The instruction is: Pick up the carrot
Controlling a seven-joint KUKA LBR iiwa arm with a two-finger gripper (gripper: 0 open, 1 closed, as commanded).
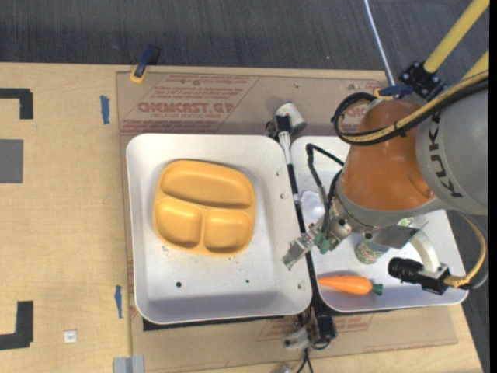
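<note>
Well, the carrot (347, 285) was seen lying in the right bin (446, 298), near its front edge; the gripper (304, 247) was held just above-left, nothing visibly clamped.

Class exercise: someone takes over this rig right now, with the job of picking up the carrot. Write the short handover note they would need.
Gripper: low over the seam between the two bins, nothing between its fingers.
Carrot: lying flat in the right bin, near its front edge, tip pointing toward the left bin, green end to the right. It lies apart from the gripper.
Yellow divided plate: in the left bin, not part of the job.
Done: nothing yet; the carrot is not picked up.
Left: bring the gripper over the carrot, close on it, lift.
</note>
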